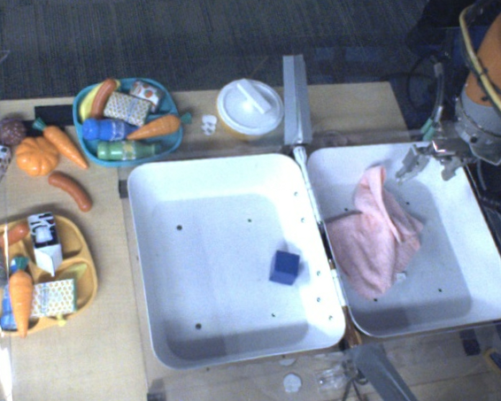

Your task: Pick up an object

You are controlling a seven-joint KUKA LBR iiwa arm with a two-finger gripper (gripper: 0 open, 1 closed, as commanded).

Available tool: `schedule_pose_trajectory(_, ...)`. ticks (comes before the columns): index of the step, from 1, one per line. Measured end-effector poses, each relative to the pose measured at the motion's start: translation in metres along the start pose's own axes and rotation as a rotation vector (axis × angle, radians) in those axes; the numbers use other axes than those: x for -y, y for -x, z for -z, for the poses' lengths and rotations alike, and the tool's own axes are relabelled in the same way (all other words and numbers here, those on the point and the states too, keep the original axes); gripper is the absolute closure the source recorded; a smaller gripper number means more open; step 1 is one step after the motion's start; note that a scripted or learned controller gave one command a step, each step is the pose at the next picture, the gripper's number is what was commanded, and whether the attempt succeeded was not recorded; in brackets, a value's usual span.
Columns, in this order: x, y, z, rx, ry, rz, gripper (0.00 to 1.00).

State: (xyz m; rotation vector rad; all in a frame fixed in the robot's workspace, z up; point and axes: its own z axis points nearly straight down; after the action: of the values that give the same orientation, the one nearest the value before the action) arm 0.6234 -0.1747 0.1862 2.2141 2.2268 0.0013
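A small blue block (284, 266) lies in the left bin (188, 202), right of its middle. A crumpled pink cloth (380, 233) is spread over the left half of the right bin (473, 287). My gripper (427, 166) hangs over the back of the right bin, just right of the cloth's upper tip and above it. Its fingers (405, 167) stand apart, open, with nothing between them. The arm's orange band (492, 45) shows at the right edge.
On the bench to the left stand a blue bowl (128, 119) and a yellow plate (36, 275), both holding toy food, with loose toy vegetables (50, 158) between them. A white round lid (250, 106) sits behind the bins beside a grey post (293, 102).
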Motion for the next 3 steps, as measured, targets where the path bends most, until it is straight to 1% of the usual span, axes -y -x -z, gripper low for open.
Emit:
schedule_pose_trajectory(1, 0.0, 0.0, 0.0, 0.0, 0.0, 0.0, 0.0)
schedule_pose_trajectory(2, 0.044, -0.003, -0.089, 0.002, 0.008, 0.038, 0.0)
schedule_pose_trajectory(3, 0.062, -0.03, -0.093, 0.007, 0.02, 0.171, 0.0)
